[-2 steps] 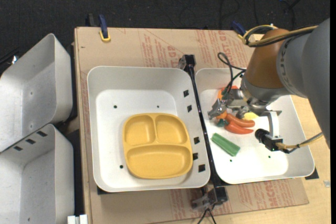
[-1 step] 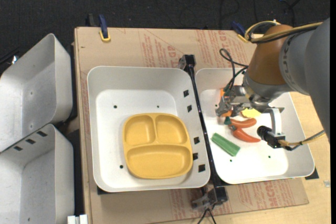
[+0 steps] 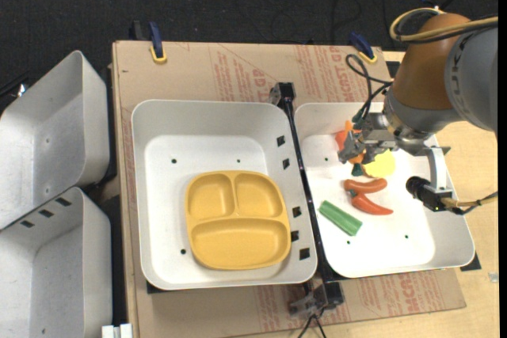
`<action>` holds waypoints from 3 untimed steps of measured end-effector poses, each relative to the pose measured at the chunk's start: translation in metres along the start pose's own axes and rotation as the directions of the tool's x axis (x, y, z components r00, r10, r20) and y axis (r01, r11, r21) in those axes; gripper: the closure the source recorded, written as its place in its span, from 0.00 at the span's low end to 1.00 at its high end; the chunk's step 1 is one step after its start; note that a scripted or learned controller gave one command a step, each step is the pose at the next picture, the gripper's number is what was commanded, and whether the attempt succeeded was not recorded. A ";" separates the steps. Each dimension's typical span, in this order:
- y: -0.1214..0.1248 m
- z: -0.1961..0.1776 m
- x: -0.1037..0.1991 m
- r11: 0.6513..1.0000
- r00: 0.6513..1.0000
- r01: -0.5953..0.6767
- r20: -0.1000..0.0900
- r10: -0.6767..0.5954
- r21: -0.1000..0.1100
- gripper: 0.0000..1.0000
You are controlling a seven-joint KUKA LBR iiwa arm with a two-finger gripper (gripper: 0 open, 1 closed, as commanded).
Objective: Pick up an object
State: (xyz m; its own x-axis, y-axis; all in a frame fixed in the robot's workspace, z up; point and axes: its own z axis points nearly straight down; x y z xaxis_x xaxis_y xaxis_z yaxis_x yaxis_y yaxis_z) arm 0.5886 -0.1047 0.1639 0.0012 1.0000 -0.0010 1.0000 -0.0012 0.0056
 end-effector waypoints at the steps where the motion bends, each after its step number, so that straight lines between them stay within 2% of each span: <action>1: -0.006 -0.054 -0.008 1.000 1.000 -0.001 0.001 0.001 0.000 1.00; 2: -0.004 -0.098 -0.009 1.000 1.000 0.003 0.000 -0.003 0.000 1.00; 3: 0.001 -0.083 0.037 1.000 1.000 0.008 -0.002 -0.008 0.007 1.00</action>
State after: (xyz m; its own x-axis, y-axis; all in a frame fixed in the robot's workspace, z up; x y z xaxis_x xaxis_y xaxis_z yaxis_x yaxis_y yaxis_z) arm 0.5890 -0.0676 0.2466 -0.0064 1.0000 0.0013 1.0000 0.0064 -0.0014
